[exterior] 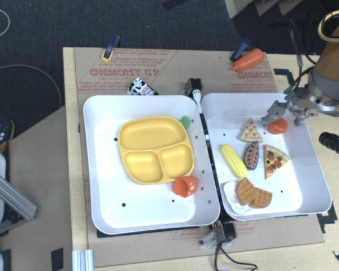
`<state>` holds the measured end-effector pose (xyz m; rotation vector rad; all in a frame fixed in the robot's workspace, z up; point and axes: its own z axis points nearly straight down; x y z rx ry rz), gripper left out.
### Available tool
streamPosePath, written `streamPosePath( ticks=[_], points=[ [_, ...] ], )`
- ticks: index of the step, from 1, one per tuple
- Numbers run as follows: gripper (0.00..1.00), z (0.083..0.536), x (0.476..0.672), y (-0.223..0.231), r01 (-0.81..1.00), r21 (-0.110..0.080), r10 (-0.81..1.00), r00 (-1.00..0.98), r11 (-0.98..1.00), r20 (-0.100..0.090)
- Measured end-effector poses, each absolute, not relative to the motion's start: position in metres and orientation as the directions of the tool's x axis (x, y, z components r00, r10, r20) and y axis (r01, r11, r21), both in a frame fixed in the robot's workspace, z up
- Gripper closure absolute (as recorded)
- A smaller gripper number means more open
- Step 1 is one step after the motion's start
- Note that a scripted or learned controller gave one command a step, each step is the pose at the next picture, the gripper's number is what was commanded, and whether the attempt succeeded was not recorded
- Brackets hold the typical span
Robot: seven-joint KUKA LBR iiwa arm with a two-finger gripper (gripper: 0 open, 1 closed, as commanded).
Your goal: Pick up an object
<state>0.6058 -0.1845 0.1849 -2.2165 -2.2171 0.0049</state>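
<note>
Two white bins sit side by side on the bench, and your arm (330, 66) reaches over the far right corner of the right bin (311, 191).

The left bin (101, 196) carries a yellow divided plate (155, 148) at its middle, a red toy tomato (185, 186) just off the plate's near right corner and a small green piece (185, 121) at its far right corner.

In the right bin, a corn cob (234, 160) lies near the left wall, its long axis running from far left to near right. A waffle (253, 193) rests by the near edge. A pizza slice (274, 161) lies toward the middle with its tip pointing at the near edge, a dark oval piece (251, 154) stands lengthwise beside the cob, and a smaller pizza wedge (250, 131) points its tip to the far edge.

The gripper (283, 113) hangs at the far right, and you are at the approach-and-close step. Directly beneath it lies a small round red piece (278, 126), with no clear long axis.

You cannot tell whether the jaws are spread or pressed together, nor whether the red piece is between them. The next move likely calls for a clean closure on it, then a straight lift.
</note>
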Motion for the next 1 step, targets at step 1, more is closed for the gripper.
streamPosePath(
  ticks=[1],
  points=[
    [0.0, 0.1381, 0.5973, -0.1864, 1.0, -0.007, 1.0, 0.0, 0.0, 0.002]
  ],
)
